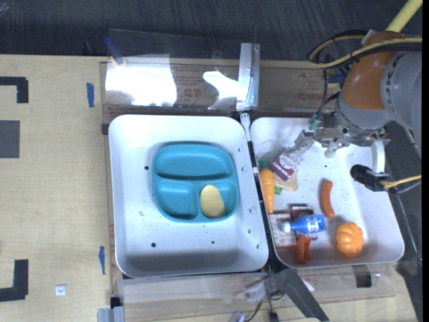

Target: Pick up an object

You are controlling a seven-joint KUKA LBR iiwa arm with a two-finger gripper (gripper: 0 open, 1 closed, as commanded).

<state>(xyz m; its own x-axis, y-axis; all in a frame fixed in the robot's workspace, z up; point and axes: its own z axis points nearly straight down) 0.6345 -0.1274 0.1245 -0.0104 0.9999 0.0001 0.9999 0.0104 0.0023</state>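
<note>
The end effector [303,145] hangs over the upper part of the right bin [385,243], and a small packet [288,164] with purple and white print sits at its tip, tilted, its upper end between the fingers — so it looks gripped, the fingers closed narrowly on it. Whether the packet's lower end is clear of the bin floor I cannot tell. The grey arm [389,92] comes in from about two o'clock, its orange band [365,82] above the wrist, with cables looping behind it.

Outward from the packet, in the same bin: an orange carrot [268,188] lies just beside it at about seven o'clock, along the bin's left wall. A sausage-shaped orange piece [326,197] lies near at four o'clock. Farther down, a blue-and-white bottle [305,225] rests on a dark flat item, a red piece [303,247] just below it, and a small orange pumpkin [349,238] sits at the lower right.

The left bin [134,247] holds a blue divided tray [184,173] with a yellow lemon-like fruit [212,200] in its lower right compartment — well apart from the end effector. Both bins rest on the pale counter [53,180].
</note>
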